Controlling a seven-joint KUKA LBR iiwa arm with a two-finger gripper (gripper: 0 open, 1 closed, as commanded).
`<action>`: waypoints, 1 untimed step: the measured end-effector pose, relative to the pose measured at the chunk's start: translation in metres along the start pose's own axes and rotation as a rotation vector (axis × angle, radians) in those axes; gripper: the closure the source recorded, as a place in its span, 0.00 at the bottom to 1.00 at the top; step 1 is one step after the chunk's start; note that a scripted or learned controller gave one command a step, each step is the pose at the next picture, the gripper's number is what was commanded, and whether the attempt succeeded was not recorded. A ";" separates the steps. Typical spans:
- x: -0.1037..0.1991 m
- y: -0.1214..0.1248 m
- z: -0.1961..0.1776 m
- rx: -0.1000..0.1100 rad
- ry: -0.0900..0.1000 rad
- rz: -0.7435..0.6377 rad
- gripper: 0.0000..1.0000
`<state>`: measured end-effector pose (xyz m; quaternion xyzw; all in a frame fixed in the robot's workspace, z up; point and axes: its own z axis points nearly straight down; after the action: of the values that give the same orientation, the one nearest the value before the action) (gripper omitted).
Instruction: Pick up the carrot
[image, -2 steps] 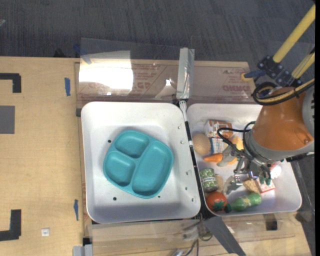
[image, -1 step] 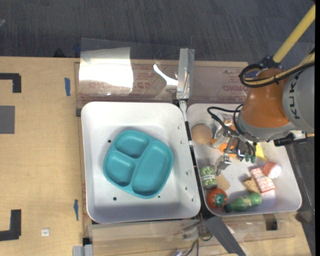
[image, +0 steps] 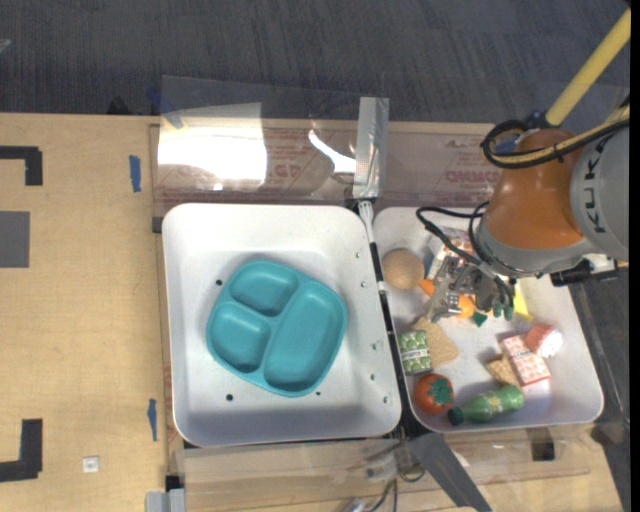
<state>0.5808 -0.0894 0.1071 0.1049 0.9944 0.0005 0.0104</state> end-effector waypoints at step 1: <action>0.088 0.031 -0.083 0.000 0.009 -0.043 1.00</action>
<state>0.4999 -0.0403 0.1887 0.0834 0.9965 0.0007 0.0060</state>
